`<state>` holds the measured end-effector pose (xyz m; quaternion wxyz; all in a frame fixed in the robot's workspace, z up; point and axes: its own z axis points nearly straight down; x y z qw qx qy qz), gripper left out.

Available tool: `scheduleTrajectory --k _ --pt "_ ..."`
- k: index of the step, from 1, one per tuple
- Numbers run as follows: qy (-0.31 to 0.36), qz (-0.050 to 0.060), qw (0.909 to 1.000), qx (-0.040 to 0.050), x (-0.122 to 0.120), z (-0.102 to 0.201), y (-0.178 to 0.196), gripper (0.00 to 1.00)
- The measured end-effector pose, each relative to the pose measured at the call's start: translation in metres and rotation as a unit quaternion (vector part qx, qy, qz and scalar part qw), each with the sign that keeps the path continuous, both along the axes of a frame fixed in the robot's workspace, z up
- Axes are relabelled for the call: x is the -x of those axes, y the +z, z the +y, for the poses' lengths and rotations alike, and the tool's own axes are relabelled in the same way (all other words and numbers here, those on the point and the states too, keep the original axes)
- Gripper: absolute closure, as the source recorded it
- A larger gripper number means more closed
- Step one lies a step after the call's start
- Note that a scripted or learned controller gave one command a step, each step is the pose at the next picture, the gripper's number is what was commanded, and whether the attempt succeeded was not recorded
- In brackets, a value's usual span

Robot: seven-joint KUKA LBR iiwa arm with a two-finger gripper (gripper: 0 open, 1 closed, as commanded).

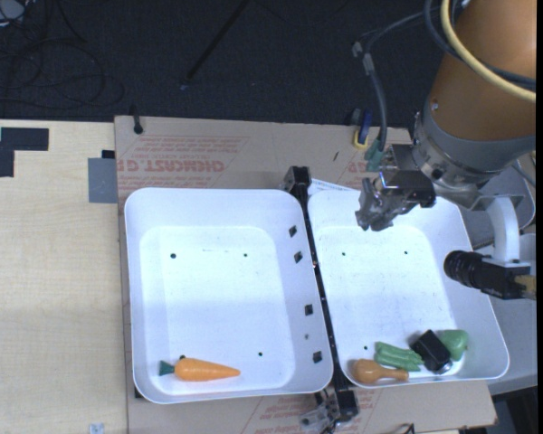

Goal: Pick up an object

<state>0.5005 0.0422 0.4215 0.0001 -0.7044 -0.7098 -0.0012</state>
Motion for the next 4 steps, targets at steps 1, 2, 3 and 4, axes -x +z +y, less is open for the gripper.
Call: scheduleTrajectory --k 1,2,3,4 --pt "-0.003 -0.005 1.0 0.0004 0.016 -0.014 0.124 1.0" --pt "-0.004 0.011 0.9999 0.0021 0.027 0.001 -0.064 1.0" --pt "-0.002 0.002 1.0 0.0014 -0.032 0.019 -0.074 1.0" --pt "-0.002 -0.007 1.0 0.0008 -0.064 0.006 0.085 1.0"
